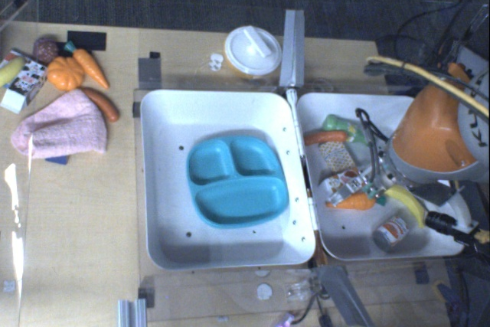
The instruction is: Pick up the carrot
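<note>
White right bin [337,245], carrot [354,202] lying near-horizontal, tip pointing left

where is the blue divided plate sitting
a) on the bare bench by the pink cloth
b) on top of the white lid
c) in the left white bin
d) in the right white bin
c) the blue divided plate lies flat in the middle of the left white bin, while the carrot and the gripper are over in the right white bin.

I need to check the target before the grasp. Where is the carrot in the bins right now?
The carrot lies in the right bin, low and left of centre, beside the banana.
</note>
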